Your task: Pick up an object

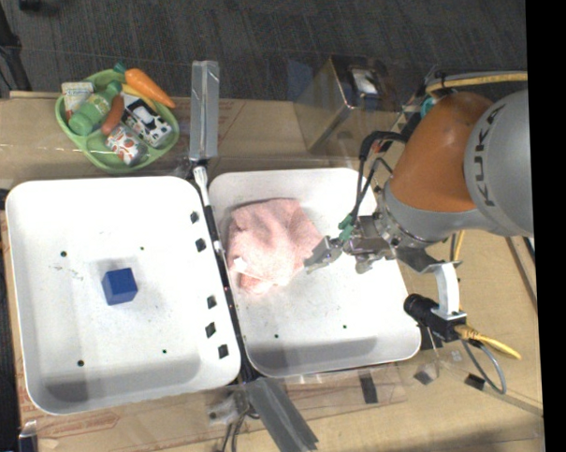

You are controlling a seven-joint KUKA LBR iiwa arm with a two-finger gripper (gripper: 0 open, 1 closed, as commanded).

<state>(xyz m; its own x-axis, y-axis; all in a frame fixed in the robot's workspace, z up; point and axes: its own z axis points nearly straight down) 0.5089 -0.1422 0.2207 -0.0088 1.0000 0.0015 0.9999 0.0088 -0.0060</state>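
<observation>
A crumpled pink cloth lies in the right bin, near its left wall. A small blue cube sits in the left bin, left of centre. My gripper hangs over the right bin, its tip right at the cloth's right edge. Whether it touches the cloth is unclear.
A green bowl of toy food, with a carrot and small cartons, stands on the bench behind the left bin. A metal divider runs between the bins at the back. The arm's orange and grey body covers the right bin's right side.
</observation>
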